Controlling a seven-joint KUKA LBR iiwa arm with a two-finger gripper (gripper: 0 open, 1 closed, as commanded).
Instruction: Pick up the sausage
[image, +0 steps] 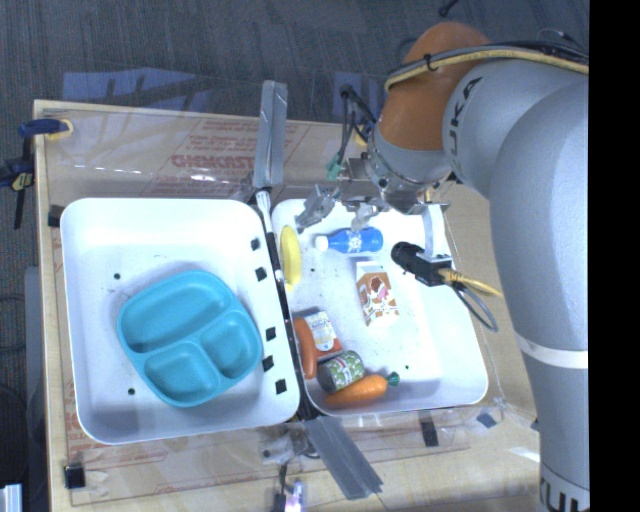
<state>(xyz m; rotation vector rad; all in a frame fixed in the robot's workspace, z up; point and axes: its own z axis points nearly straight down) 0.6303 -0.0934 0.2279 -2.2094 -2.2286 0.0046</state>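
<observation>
The sausage (304, 346) is a short red-orange piece lying along the left wall of the right bin (455, 345), toward the front. My gripper (340, 211) hangs over the far end of that bin, well behind the sausage. Its two metal fingers (316, 207) are spread apart with nothing between them, so it is open. A blue bottle (355, 241) lies just in front of the fingertips.
A yellow banana (290, 255) lies by the left wall, behind the sausage. A small jar (321, 328), a green can (342, 370) and a carrot (356, 390) crowd the sausage. A printed packet (376, 295) lies mid-bin. The left bin (90, 240) holds a blue divided tray (190, 335).
</observation>
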